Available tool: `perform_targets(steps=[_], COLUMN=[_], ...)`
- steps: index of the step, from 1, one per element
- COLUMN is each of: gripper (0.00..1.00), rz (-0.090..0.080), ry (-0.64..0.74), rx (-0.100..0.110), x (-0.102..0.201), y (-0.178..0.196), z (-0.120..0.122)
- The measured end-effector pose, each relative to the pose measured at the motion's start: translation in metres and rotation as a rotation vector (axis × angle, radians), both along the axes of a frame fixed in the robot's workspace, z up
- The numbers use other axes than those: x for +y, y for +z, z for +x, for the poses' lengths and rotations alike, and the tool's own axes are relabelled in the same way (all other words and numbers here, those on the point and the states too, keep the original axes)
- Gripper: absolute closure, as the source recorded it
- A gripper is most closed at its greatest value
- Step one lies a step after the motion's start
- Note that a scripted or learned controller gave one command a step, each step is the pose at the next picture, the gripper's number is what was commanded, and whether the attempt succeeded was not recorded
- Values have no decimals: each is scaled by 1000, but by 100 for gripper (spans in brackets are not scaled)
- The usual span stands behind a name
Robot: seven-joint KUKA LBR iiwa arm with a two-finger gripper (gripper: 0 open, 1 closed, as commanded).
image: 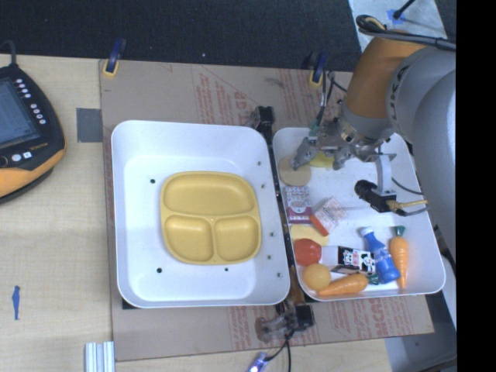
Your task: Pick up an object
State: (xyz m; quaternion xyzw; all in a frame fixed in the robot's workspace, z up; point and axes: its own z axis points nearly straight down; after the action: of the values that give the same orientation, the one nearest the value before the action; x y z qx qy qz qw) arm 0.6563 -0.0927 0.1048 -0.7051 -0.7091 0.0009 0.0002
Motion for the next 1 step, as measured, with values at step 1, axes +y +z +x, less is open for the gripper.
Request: perform_targets(steps=[1], gripper=[0], rz=[0], ry=[-3], rx=[-6], x=[-32], y=[-10], z=[2])
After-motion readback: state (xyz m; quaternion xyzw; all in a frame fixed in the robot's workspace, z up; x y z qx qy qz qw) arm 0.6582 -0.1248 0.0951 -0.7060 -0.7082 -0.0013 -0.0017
